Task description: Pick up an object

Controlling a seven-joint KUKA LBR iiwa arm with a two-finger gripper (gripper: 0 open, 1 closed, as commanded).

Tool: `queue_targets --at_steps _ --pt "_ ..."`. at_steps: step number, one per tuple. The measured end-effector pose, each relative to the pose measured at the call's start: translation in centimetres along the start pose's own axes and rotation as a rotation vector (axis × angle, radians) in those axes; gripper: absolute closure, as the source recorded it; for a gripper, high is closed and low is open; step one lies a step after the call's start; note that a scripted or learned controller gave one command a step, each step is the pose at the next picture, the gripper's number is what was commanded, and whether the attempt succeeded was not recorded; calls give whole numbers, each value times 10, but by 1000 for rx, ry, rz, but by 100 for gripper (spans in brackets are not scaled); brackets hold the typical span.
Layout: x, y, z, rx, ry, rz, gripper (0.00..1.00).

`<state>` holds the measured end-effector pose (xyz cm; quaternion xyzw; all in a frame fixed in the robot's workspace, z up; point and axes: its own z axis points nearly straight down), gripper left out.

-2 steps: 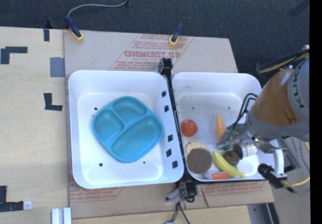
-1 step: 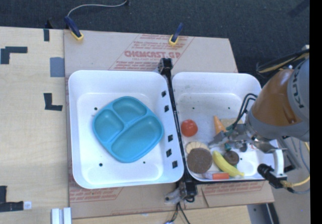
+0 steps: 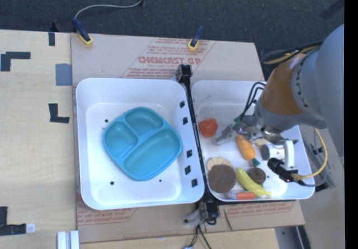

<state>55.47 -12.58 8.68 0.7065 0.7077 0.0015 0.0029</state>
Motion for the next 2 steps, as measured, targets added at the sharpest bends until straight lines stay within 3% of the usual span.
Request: queue_targets --at_steps 1,2 --pt "-1 0 -10 0 -2 1 100" --pt "74 -21 -98 7 3 0 100"
